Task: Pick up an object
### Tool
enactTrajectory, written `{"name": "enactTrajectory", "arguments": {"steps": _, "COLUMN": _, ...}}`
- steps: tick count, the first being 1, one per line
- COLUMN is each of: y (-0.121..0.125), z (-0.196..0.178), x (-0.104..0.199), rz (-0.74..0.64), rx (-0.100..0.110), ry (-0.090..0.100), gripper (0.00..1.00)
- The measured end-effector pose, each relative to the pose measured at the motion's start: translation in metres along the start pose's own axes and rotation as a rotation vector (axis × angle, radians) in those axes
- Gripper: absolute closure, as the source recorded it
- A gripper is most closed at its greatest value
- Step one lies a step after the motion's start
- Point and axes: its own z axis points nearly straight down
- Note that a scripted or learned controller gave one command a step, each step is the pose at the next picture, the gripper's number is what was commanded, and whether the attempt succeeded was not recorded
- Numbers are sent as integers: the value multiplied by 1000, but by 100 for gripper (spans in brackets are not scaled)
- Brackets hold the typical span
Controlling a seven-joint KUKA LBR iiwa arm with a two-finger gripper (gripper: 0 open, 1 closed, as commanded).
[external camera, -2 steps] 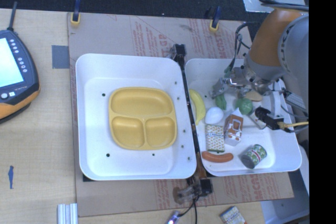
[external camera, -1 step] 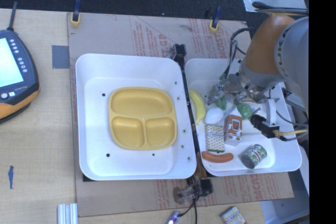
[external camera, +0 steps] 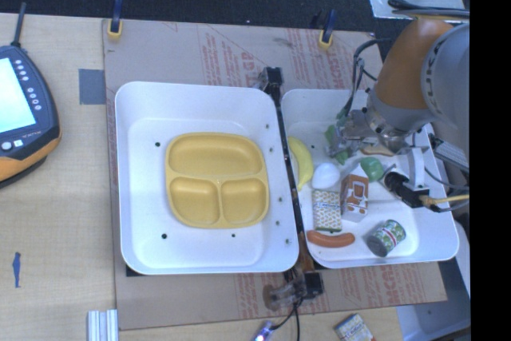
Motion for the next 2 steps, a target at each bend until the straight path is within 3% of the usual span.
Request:
{"name": "enactTrajectory", "arguments": {"steps": 1, "y": -34, "z": -90, "x": 74, "rz": 0, "rx": -5, "ry": 1, "gripper": 100}}
{"name": "enactTrajectory", "arguments": {"steps": 2, "y": -56, "z": -134, "x": 102, "rz": 4, "rx": -6, "ry": 3, "gripper": 100}}
